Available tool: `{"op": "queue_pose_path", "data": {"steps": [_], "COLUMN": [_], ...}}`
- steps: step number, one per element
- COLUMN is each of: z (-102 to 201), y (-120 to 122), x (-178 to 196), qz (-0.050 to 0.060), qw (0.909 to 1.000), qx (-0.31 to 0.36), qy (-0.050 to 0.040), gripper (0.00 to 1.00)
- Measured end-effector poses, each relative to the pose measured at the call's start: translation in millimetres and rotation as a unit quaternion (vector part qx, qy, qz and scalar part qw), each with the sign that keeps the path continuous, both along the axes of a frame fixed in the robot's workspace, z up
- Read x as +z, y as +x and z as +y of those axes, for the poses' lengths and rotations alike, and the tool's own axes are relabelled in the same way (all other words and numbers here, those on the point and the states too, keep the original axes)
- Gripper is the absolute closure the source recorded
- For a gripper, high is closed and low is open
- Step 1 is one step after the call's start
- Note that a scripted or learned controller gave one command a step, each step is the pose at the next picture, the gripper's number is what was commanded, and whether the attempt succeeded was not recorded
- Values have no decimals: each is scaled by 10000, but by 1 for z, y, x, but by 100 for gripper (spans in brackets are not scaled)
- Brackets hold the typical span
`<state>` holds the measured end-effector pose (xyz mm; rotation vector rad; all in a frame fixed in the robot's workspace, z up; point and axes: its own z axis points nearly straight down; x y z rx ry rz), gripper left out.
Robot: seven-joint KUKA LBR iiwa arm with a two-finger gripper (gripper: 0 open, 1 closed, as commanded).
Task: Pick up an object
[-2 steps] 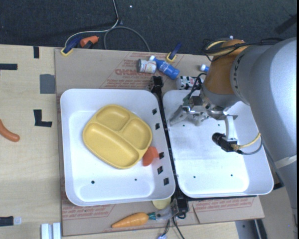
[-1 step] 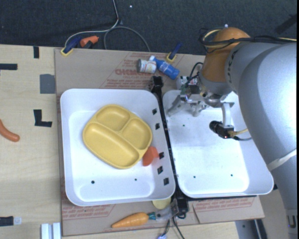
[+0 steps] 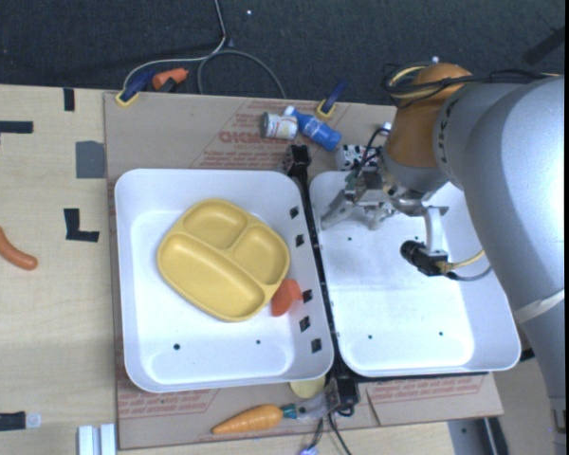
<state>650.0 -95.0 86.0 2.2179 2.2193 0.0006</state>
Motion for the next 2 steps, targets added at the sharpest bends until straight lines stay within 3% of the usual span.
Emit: {"op": "queue_pose_path", "data": {"steps": [1, 2], "z": [-18, -3], "y": [20, 19], "x": [0, 0], "qz": [2, 8], "qw": [10000, 10000], "qx": [5, 6], "qy": [15, 2], "gripper": [0, 0]}}
